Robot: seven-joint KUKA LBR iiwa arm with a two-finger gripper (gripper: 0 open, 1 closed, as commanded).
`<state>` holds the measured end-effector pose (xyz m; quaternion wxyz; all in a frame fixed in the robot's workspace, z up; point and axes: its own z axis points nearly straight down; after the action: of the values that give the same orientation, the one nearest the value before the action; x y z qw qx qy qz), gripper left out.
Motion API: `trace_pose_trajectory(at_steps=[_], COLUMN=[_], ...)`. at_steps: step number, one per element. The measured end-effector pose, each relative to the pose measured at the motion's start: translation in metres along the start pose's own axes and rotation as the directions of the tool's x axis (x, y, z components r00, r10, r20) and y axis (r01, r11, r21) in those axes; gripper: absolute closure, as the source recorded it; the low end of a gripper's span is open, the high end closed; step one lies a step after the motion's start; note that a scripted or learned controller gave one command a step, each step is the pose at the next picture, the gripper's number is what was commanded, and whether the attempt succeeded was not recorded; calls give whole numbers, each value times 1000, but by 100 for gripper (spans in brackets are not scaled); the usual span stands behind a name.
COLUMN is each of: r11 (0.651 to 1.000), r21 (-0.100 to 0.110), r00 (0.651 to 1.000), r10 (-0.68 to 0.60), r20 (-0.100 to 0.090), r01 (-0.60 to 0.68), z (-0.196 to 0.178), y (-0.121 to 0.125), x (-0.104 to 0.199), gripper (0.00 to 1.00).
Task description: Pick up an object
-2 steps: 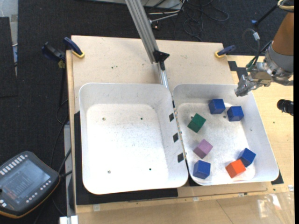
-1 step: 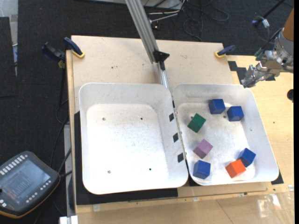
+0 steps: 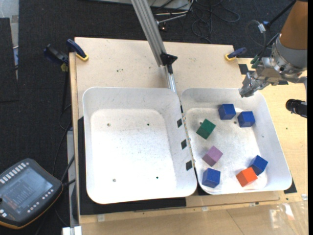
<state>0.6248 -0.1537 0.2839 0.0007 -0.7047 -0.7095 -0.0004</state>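
Your tabletop carries two bins — tool hovers above-right of the blue cube, grip state unclear.

— Shallow white plastic bins? Two: left bin and right bin.
— Small blue cubes? Four.
— Other cubes? One dark green cube, one pale purple cube, one orange-red cube.
— Blue-and-yellow clamps at bench corners? Two.

One fixed camera above the bench, slanting down over both bins.
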Motion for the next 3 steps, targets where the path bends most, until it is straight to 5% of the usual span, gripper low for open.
trace_pose_trajectory(at_steps=[3], r11=[1000], r21=[3], r00=[1000], r10=[-1], r20=[0], r01=[1], z=[36], y=[-36], x=[165], gripper=[100])
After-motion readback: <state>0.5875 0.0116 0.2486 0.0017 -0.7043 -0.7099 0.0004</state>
